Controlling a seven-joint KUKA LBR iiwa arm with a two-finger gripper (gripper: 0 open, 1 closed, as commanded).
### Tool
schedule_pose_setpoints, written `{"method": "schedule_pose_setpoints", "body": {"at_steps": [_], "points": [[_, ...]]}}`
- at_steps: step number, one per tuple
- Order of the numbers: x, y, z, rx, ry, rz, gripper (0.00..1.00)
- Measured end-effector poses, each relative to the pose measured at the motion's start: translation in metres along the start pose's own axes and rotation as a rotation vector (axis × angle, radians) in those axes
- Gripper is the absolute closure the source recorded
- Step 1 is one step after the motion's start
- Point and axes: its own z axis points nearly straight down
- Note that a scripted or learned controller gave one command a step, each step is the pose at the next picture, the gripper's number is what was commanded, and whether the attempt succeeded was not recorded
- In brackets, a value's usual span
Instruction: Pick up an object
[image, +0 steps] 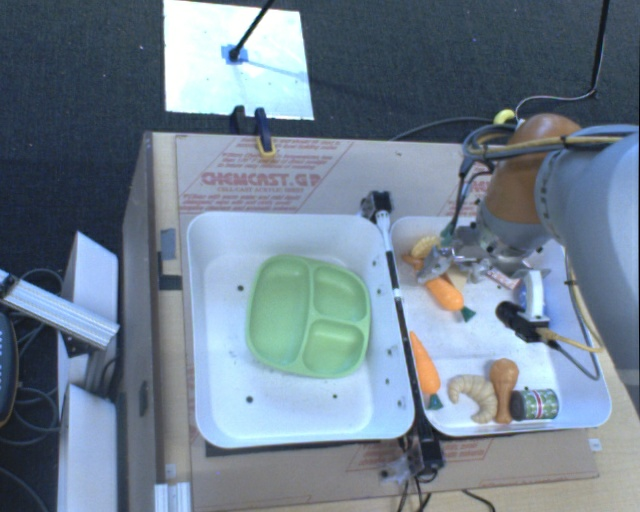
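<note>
My gripper (443, 263) hangs low over the upper left part of the right bin (580, 372). Just below it lies an orange carrot (447, 294) with a green tip, touching or nearly touching the gripper; I cannot tell which. A yellow piece (421, 246) lies just left of the gripper. A second carrot (425, 366) rests against the bin's left wall. A tan croissant (472, 394), a brown drumstick (503, 377) and a small green-labelled can (536, 404) lie along the front.
The left bin (215, 330) holds a green divided plate (308, 315). A black rail (395, 290) runs between the two bins. The grey arm (585, 215) covers the right bin's far right corner.
</note>
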Motion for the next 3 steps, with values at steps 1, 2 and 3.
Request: {"method": "schedule_pose_setpoints", "body": {"at_steps": [1, 2, 3], "points": [[-0.001, -0.020, 0.000, 0.000, 0.000, 0.000, 0.00], [0.011, -0.008, 0.000, -0.001, 0.001, -0.002, 0.00], [0.006, 0.026, 0.002, 0.032, 0.002, 0.000, 0.00]]}}
